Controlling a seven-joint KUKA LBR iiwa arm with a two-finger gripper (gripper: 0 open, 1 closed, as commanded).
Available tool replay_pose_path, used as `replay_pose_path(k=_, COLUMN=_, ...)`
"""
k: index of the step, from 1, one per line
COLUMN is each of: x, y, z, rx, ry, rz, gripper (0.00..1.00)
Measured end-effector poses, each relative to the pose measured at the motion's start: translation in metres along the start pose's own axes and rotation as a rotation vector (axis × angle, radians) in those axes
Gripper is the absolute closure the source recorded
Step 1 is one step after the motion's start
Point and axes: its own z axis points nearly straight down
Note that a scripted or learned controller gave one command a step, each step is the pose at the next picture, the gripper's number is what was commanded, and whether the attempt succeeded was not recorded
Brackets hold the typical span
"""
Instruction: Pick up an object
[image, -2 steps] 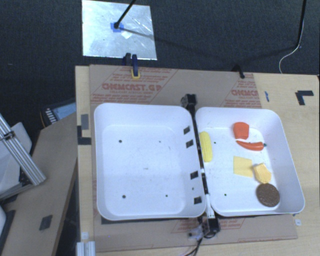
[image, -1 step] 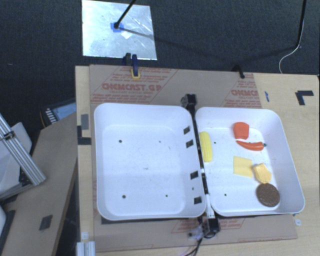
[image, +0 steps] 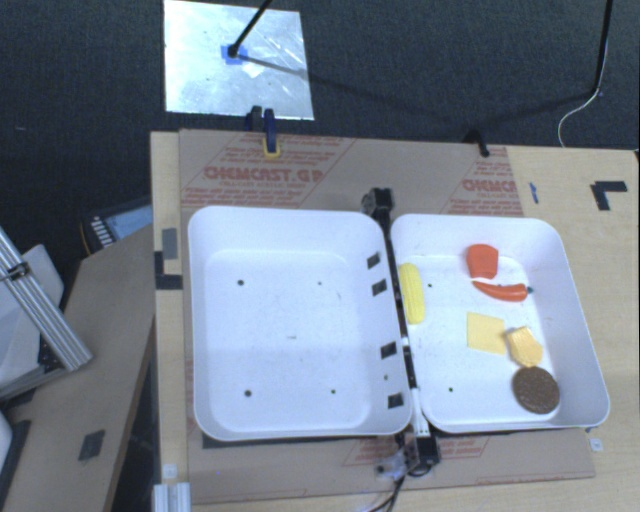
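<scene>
Red mirrored print on the brown cardboard sheet (image: 300, 165) under the white bins, seemingly "CHEMCAST GP", left of centre near the far edge. Same red print repeated at far right, too faint to read.

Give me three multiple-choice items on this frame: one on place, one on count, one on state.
1. Where does the corn lie?
A. in the left bin
B. at the right bin's left wall
C. on the cardboard outside the bins

2. How many things lie in the right bin?
A. three
B. nine
C. six

3. How does the brown disc stand to the others?
A. lying flat, nearest the bin's front edge
B. stacked on the corn
C. propped upright against the back wall

Answers:
1. B, the corn lies along the divider side of the right bin.
2. C, corn, orange piece, chili, cheese slice, yellow chunk, disc.
3. A, it lies flat below the yellow chunk.
</scene>
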Motion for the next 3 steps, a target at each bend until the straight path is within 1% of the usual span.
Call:
replay_pose_path(k=1, x=-0.001, y=-0.003, z=-0.002, rx=0.000, ry=0.000, rz=0.003, gripper=0.00)
replay_pose_path(k=2, x=-0.001, y=-0.020, z=-0.002, rx=0.001, ry=0.001, rz=0.007, gripper=0.00)
replay_pose_path(k=3, x=0.025, y=-0.020, z=-0.002, rx=0.001, ry=0.001, rz=0.002, gripper=0.00)
